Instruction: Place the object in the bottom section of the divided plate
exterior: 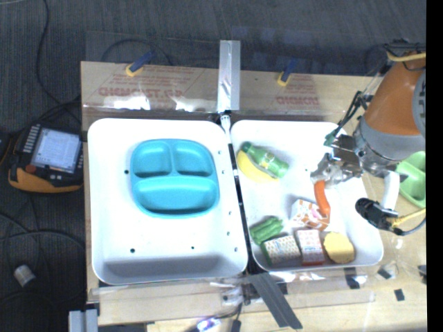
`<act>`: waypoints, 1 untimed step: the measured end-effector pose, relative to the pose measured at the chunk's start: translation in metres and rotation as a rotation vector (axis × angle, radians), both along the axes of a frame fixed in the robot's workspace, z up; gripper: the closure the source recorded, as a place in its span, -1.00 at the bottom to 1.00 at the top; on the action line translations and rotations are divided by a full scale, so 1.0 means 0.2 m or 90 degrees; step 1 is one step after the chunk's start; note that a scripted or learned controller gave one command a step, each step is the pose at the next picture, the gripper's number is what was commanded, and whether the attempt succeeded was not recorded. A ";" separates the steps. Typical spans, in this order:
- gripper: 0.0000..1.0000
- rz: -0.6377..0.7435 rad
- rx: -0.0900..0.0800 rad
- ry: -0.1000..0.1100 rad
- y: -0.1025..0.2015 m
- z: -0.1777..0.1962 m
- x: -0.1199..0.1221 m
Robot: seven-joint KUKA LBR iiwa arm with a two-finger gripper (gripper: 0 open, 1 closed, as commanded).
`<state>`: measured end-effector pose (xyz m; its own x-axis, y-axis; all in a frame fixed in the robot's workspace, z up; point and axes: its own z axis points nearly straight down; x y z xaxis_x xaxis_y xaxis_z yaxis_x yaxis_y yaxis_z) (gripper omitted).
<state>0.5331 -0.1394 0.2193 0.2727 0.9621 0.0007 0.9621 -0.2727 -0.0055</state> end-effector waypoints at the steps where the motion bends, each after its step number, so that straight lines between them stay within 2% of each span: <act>1: 1.00 0.016 -0.001 -0.001 0.48 0.14 0.05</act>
